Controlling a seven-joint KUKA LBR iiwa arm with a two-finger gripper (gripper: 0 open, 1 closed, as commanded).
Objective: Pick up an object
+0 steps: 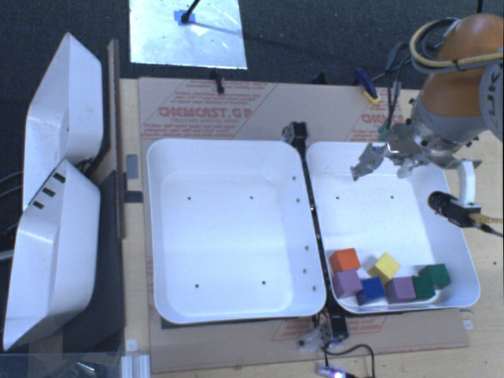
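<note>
Several small cubes are clustered at the front of the right bin [394,211]: an orange cube [344,259], a yellow cube [387,265], two purple cubes [347,281] [400,289], a blue cube [370,290] and a green cube [432,276]. My gripper [387,166] hangs over the far part of this bin, well behind the cubes. It is open, its two grey fingers spread apart with nothing between them.
The left bin [228,227] lies beside the right one, with a black divider strip [311,211] between them. Spare white bins [55,195] lean at the far left. A shiny metal sheet [187,22] lies behind the bench. A black fitting [449,205] sits at the right bin's right rim.
</note>
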